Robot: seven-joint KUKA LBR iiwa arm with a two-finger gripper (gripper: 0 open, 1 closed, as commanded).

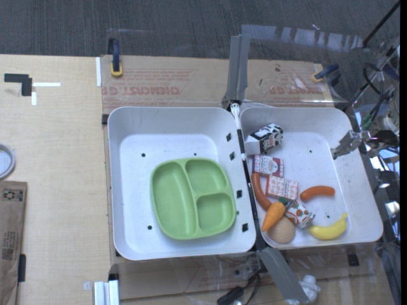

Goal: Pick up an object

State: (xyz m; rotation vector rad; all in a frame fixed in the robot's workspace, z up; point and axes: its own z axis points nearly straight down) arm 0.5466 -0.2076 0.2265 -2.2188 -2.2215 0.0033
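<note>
With its finger state impossible to tell, the gripper [346,143] hangs at the right bin's [318,122] 3 o'clock rim, while pickable toy food, including a banana [329,228], clusters toward 6 o'clock.

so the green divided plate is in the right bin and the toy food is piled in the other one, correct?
Not quite. The camera view shows the green divided plate in the left bin. The toy food, including the banana, the carrot and the sausage, is piled in the other one, the right bin.
</note>
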